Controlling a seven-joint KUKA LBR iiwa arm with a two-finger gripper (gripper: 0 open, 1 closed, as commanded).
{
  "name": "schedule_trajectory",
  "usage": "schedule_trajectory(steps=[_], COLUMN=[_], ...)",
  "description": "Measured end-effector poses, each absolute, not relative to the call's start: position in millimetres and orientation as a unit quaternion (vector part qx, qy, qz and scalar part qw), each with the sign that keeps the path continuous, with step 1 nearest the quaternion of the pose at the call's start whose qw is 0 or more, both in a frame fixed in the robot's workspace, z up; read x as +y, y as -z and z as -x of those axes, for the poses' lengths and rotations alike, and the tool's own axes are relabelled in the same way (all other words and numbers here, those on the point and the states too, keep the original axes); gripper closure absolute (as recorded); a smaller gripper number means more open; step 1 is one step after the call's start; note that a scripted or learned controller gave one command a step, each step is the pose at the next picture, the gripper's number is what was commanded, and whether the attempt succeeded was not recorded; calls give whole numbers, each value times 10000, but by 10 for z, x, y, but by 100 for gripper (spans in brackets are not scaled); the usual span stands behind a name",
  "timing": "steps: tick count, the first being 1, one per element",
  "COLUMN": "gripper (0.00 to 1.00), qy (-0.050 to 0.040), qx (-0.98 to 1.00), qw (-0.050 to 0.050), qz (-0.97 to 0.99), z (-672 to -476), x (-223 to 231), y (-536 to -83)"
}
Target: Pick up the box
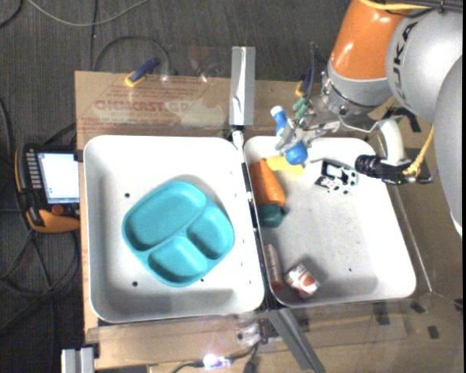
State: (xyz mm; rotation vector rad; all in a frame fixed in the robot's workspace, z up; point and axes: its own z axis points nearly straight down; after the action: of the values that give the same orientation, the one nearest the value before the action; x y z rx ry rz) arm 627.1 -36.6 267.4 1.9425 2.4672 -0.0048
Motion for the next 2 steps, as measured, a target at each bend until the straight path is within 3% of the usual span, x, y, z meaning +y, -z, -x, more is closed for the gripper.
schedule_trajectory(steps=[1,2], gripper=[100,100], qy=[37,48], qx=[8030,8031], qw=[-30,-33], qz=[-5960,-5958], z=[-6288,-6285], x=[-1043,-1043], y=[-1213,-1297])
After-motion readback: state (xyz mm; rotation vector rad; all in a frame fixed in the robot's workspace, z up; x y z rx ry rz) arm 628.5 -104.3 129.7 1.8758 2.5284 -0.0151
